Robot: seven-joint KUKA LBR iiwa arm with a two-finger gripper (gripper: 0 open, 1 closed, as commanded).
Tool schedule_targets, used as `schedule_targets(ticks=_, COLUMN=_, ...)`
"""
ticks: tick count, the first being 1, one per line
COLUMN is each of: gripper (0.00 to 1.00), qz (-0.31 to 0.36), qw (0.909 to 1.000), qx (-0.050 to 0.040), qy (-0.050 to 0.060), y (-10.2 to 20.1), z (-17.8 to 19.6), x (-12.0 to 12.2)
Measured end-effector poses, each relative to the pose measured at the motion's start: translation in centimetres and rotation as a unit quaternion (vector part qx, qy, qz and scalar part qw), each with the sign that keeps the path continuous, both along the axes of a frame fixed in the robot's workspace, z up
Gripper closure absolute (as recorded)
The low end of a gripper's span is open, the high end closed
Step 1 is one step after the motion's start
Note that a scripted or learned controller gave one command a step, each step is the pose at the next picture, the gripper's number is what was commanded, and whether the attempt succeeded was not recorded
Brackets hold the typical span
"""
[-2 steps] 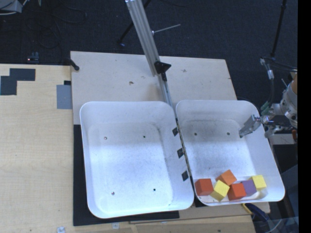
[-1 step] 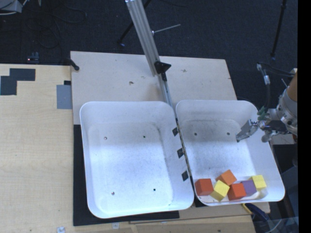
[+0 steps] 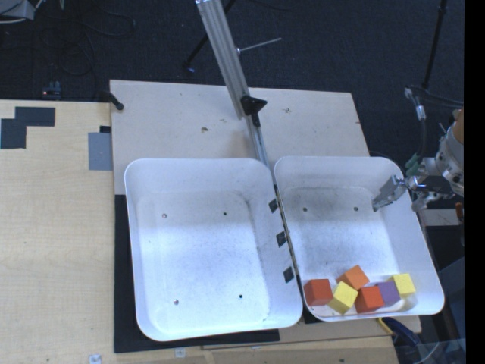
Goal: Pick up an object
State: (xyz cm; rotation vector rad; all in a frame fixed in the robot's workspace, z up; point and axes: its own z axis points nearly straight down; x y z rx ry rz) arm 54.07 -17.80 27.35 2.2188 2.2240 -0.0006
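1. In the camera view, the desk (image 3: 182, 116) carries two shallow white bins side by side, with a slanted aluminium rail (image 3: 227, 55) running down from the top toward the seam between them.
2. Black clips (image 3: 280, 237) sit along that seam, where the bins touch.
3. The gripper (image 3: 390, 192) reaches in from the right, over the upper right rim of the right bin (image 3: 333, 203). I cannot tell from here whether it is released or clenched; nothing shows in its grasp.
4. The left bin (image 3: 201, 249) shows only its speckled floor.
5. The blocks huddle in the right bin's near corner, well apart from the gripper: a red block (image 3: 318, 291), a yellow block (image 3: 343, 297), an orange block (image 3: 354, 277), another red block (image 3: 369, 299), a purple block (image 3: 388, 292) and a second yellow block (image 3: 404, 283).
6. The blocks touch one another in a tight cluster against the bin's near wall.
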Motion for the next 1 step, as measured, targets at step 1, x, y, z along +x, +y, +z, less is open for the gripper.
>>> schedule_targets(ticks=1, gripper=0.0, qz=-0.001, qw=1.0, qx=0.0006, qy=0.002, y=-0.46, z=-0.35, x=-0.66)
